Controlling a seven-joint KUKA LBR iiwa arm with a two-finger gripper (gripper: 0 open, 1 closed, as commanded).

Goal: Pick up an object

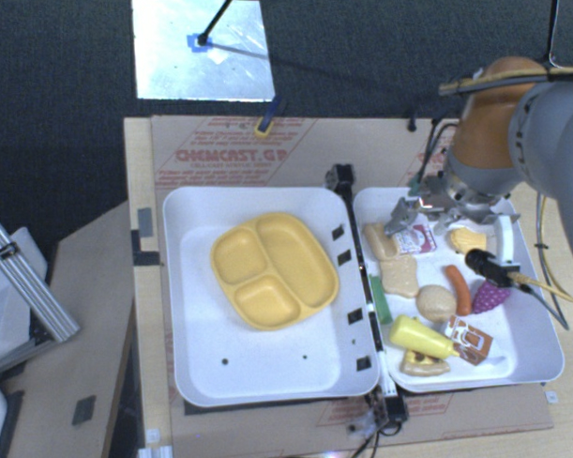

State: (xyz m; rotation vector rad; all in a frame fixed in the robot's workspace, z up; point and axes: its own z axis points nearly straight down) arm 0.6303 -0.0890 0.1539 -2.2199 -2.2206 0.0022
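Camera view: two white bins on the counter [148, 303]. Left bin [202, 367] holds a yellow tray [272, 268] with three compartments. Right bin [539, 351] holds toy foods, among them a carrot [458, 290], a yellow bottle [421, 336] and purple grapes [490, 297]. Hand [405, 216], fingers spread, hangs over the bin's far left corner, pinching nothing.

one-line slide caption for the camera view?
KUKA arm's claw hovers over the cluttered right bin; yellow divided tray sits in the left bin.
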